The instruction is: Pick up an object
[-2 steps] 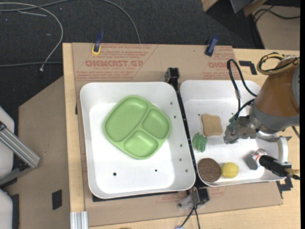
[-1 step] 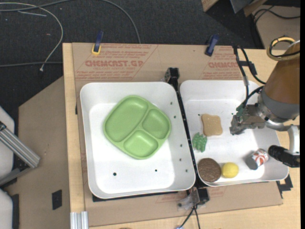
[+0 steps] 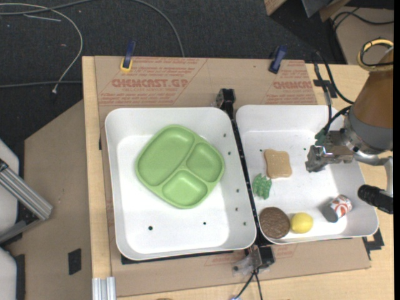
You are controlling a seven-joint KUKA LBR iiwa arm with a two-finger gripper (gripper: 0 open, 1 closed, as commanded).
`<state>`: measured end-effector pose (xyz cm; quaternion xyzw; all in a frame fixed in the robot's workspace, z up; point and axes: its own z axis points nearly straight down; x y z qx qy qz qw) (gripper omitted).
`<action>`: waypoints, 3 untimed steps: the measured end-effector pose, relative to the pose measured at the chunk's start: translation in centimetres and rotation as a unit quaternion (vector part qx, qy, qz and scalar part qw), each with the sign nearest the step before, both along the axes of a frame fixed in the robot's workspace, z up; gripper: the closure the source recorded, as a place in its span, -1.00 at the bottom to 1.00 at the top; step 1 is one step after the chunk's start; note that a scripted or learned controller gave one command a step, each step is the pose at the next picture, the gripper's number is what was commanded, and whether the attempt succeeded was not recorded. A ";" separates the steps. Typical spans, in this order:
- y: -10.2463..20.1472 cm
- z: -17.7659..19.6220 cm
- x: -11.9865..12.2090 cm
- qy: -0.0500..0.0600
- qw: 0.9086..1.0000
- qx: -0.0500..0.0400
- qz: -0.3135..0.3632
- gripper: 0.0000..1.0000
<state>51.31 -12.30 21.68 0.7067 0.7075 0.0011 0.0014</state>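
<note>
Gripper [image 3: 317,159] hangs over the right bin [image 3: 284,114], just right of the toast [image 3: 278,164]; whether its fingers stand apart or together cannot be told, and nothing is seen between them. Candidate objects lie in this bin: toast, broccoli [image 3: 262,185], cookie [image 3: 274,222], lemon [image 3: 302,222], can [image 3: 338,208]. The left bin [image 3: 119,167] holds a green tray [image 3: 180,166]. Likely failures: descent beside the toast closes on bare floor; the flat toast slips out; the lemon or can may roll away at contact.
</note>
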 end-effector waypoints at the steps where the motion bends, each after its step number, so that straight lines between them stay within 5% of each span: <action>1: 5.2 0.1 2.3 0.001 1.000 0.001 0.003 1.00; 3: 15.3 -0.3 5.3 0.001 1.000 0.001 0.002 1.00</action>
